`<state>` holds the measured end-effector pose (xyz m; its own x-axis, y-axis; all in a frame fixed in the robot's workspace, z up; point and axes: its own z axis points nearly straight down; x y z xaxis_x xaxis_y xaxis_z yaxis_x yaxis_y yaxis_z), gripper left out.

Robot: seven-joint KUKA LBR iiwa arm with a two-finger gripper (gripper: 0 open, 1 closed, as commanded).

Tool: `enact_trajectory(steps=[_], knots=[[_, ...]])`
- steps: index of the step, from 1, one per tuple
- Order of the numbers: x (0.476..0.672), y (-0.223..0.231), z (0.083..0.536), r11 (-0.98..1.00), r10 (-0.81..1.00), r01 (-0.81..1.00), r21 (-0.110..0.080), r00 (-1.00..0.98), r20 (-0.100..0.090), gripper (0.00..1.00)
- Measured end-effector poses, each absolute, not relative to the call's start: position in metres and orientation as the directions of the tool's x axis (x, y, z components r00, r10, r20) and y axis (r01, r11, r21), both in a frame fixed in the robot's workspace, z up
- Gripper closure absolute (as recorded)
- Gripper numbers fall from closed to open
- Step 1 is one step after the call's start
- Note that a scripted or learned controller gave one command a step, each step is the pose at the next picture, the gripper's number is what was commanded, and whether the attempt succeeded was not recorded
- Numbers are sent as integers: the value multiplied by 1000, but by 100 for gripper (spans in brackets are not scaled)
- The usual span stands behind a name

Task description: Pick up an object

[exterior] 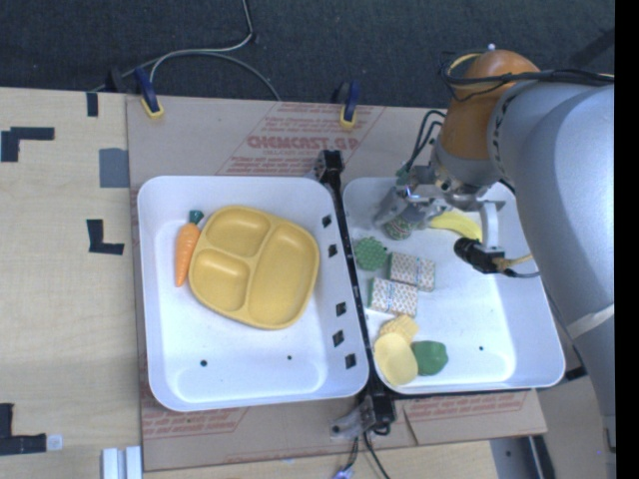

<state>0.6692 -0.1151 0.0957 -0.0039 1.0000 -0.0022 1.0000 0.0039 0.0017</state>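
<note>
Right now the gripper (397, 218) hangs upper-centre-right over the right bin (519, 352); its state I cannot tell; the banana (457, 225) lies just right.

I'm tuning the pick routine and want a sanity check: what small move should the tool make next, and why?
Probably a short, straight descent. The tool sits over the right bin's back left area, just above a round green item and the patterned pieces, with the banana beside it. Nothing visibly sits in its grasp, so lowering onto the nearest item seems sensible.
</note>
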Motion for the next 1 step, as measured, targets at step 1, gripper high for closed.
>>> enact_trajectory(steps=[1], knots=[[634,-53,185,3,1000,1000,1,-3,1,100]])
